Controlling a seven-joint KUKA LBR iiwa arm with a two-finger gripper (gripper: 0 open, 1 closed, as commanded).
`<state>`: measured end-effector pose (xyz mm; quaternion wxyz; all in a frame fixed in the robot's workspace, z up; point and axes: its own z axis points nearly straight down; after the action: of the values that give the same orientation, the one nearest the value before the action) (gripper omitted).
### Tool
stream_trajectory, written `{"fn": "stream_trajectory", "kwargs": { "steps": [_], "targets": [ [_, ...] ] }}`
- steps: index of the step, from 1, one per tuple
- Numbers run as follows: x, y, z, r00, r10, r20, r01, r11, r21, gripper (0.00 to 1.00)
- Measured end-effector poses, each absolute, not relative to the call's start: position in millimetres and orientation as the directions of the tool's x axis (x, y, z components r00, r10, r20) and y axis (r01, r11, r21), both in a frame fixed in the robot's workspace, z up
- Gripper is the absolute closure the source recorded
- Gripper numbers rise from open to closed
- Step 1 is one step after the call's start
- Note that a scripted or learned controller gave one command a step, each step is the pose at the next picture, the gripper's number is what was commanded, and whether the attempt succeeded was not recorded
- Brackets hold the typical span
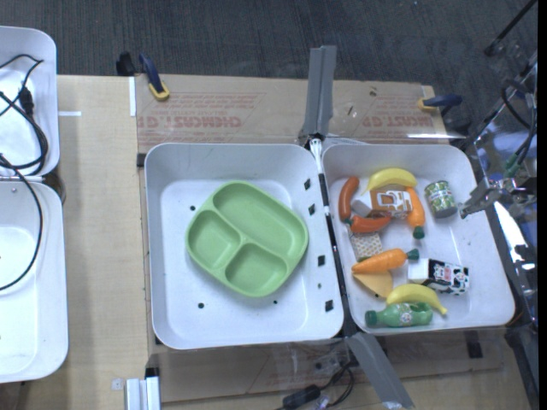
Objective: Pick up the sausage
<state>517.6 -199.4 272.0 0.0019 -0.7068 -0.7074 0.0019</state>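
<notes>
Left bin (162, 254) holds a green divided plate (247, 238), lying flat. In the right bin (479, 310), the sausage (346, 197) lies upright along the left wall, just beside a second sausage (371, 223) and a small carton (392, 202). The pincer (473, 203) hovers at the bin's right rim, near a can (440, 197), the arm entering low from the right; whether open or closed cannot be told.
</notes>
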Motion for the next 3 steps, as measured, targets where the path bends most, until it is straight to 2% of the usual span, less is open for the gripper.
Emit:
{"fn": "stream_trajectory", "kwargs": {
  "steps": [1, 2, 3],
  "targets": [
    [544.3, -152, 186, 0.069, 0.998, 0.000, 0.998, -0.069, -0.007, 0.00],
    [518.9, -146, 162, 0.226, 0.974, 0.000, 0.974, -0.226, -0.006, 0.00],
    [558.5, -98, 109, 0.307, 0.952, -0.002, 0.952, -0.307, -0.005, 0.00]
  ]
}}
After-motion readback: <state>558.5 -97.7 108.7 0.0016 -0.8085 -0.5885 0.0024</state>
